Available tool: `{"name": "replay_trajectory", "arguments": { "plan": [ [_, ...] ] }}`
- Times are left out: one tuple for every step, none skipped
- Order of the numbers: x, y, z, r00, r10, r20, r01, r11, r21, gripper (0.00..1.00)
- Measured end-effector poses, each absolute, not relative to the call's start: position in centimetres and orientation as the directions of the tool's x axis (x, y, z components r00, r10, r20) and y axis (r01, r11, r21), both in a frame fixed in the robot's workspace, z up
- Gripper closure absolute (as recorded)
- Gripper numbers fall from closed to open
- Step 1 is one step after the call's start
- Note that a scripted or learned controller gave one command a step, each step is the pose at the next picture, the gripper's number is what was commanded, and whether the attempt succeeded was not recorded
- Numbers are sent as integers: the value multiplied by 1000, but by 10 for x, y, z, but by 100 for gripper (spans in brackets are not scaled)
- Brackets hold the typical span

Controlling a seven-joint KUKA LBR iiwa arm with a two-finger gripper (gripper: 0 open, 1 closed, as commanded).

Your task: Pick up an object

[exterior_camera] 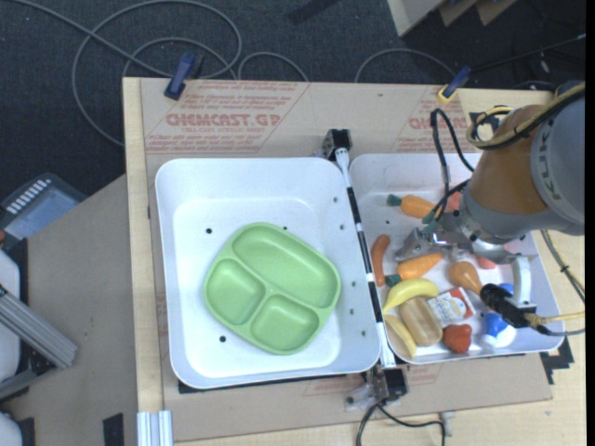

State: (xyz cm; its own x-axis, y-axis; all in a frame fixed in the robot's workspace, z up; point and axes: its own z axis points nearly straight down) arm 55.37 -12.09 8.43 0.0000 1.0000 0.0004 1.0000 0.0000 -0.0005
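The right bin (372, 170) holds several toy foods: an orange carrot (416, 206), a red-orange sausage (379, 254), an orange piece (419, 266), a yellow banana (410, 292), a tan bread roll (420, 322), a red piece (457, 339) and an orange lump (465, 274). My gripper (420, 243) is down inside this bin, just above the orange piece and right of the sausage. The grey arm with its orange band (507, 170) covers the bin's right part. I see nothing lifted.
The left bin (186, 193) holds a green divided plate (271, 288). A black divider rail (358, 230) runs between the bins. A white-and-red packet (453, 305) and a blue item (496, 324) lie at the right bin's front. Cables hang beside the arm.
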Motion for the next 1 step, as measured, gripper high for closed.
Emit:
{"name": "replay_trajectory", "arguments": {
  "plan": [
    [554, -121, 94, 0, 1000, 0, 1000, 0, 2, 100]
  ]
}}
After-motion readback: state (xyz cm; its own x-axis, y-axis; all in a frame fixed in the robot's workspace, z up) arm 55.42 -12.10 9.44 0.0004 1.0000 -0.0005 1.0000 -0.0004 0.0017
